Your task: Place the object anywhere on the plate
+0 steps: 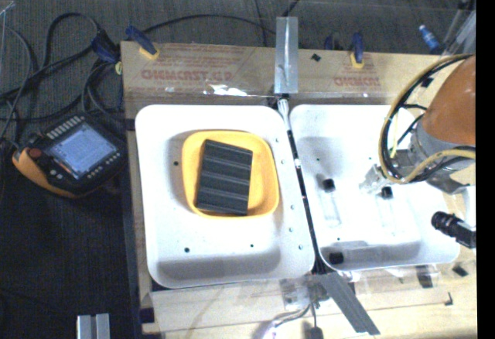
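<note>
- Camera view: the left bin (155, 252) is seen to hold a yellow plate (267, 175), set near its middle.
- A dark ridged block (224, 176) is found lying flat on the plate, well inside its rim.
- The right bin (309, 124) is entered from the right by the arm (452, 109); the gripper (381, 186) is seen over the bin's middle.
- Whether the gripper is wide or narrow cannot be told, and nothing is seen held in it.
- White floor is left bare all round the plate.
- The bins are set edge to edge at the centre.
</note>
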`<state>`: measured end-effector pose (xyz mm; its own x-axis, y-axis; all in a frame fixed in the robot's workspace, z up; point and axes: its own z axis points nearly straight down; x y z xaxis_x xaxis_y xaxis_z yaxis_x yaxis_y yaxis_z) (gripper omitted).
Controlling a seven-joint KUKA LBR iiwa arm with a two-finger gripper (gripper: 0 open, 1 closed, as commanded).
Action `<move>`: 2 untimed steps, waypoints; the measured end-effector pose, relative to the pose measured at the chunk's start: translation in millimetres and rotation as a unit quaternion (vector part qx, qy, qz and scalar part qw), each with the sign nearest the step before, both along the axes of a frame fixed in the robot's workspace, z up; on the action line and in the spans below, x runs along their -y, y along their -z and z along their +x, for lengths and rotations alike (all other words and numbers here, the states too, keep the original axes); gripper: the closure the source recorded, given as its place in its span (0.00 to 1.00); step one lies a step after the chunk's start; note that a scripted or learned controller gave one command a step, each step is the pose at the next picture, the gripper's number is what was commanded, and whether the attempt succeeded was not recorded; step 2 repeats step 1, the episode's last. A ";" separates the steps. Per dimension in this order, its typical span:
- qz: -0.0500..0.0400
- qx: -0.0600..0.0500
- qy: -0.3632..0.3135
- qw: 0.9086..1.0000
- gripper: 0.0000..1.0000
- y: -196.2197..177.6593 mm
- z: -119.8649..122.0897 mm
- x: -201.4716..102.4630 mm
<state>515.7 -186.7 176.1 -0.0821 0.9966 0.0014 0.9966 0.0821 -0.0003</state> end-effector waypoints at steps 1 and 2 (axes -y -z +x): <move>0.000 0.000 0.000 1.000 0.00 0.0 0.0 -0.1; 0.000 0.000 0.000 1.000 0.00 0.0 0.0 -0.1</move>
